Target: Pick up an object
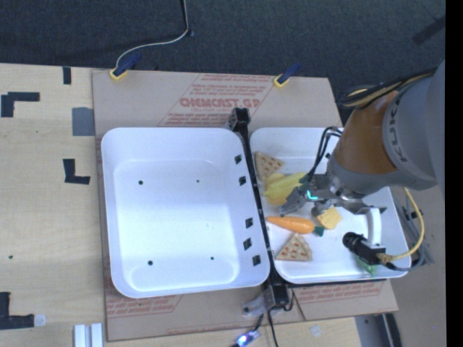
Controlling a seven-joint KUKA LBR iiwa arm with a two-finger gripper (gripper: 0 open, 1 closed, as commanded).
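A wooden counter (43, 215) under dark carpet carries a cardboard sheet (210, 100) bearing two white bins. The left bin (116, 194) stands bare; the right bin (394, 230) holds my candidates. My pincer (302, 197) is lowered near that bin's centre, amid the cluster; I cannot tell whether it is open or closed. A yellow piece (281, 186) lies at its nine o'clock, a carrot (291, 224) at six, waffle wedges at eleven (267, 165) and six (294, 249). Crowding probably explains my steep approach.
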